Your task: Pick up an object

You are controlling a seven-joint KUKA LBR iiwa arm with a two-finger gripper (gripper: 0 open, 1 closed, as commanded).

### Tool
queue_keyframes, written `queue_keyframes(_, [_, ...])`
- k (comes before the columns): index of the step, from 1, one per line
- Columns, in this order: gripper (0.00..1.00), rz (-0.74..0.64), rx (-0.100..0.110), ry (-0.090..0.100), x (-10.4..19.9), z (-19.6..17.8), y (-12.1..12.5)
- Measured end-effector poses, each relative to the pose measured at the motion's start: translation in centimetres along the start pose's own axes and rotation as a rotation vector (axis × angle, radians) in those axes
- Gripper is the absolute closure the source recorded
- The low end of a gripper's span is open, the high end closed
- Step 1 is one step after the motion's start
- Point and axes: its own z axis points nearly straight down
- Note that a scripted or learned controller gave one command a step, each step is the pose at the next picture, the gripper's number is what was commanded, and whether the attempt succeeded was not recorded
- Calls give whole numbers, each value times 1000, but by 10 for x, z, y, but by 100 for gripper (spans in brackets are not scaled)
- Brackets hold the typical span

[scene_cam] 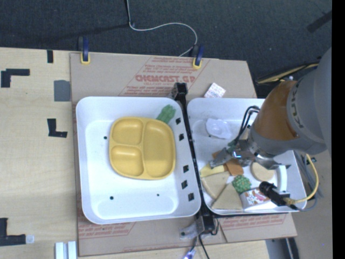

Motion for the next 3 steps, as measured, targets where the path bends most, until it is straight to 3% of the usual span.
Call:
queue_keyframes(1, [100,0,-17,-7,-2,-16,5])
queue_keyframes(2, [100,-11,-6,4,64,-104,51])
queue_keyframes(3, [0,-2,5,2,59,-98,47])
